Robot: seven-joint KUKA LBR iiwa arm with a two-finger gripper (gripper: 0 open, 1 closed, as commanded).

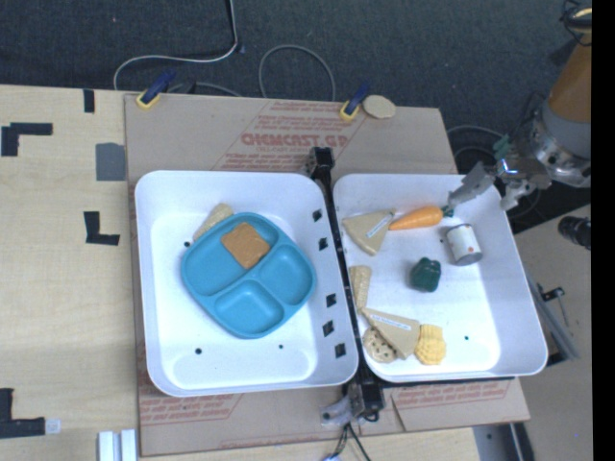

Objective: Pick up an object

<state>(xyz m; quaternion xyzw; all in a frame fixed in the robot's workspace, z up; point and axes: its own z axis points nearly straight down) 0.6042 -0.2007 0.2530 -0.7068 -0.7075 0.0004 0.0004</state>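
The gripper [465,192] hangs at the upper right corner of the right bin [514,286], carried by the grey arm [562,133] with its orange band [577,80] entering from the right edge. 1 grey finger [469,187] slants down and left toward the bin; whether the fingers are spread or pressed together cannot be told at this angle, and nothing is seen between them.

Just beside the fingertip lies an orange carrot [417,219], its green end pointing toward the gripper and its tip pointing left. Touching that tip is a pale wedge of cheese [366,230]. Just below the gripper, near the bin's right wall, sits a small silver can [463,243] on its side. Below and left of the can rests a dark green pepper [425,275], apart from its neighbours.

Along the right bin's left side stands a tan cracker [359,284]. At the lower left of that bin lie a second pale wedge [396,326], a round cookie [379,346] touching it, and a yellow corn piece [431,345] just beside the wedge.

The left bin [159,286] holds a blue divided plate [250,275] with 3 compartments; a brown square of toast [246,245] sits in the upper compartment. A tan slice [212,222] shows partly from under the plate's upper left rim.

Both bins rest on a cardboard sheet [279,137], fixed at its far edge by 2 clamps [154,92].
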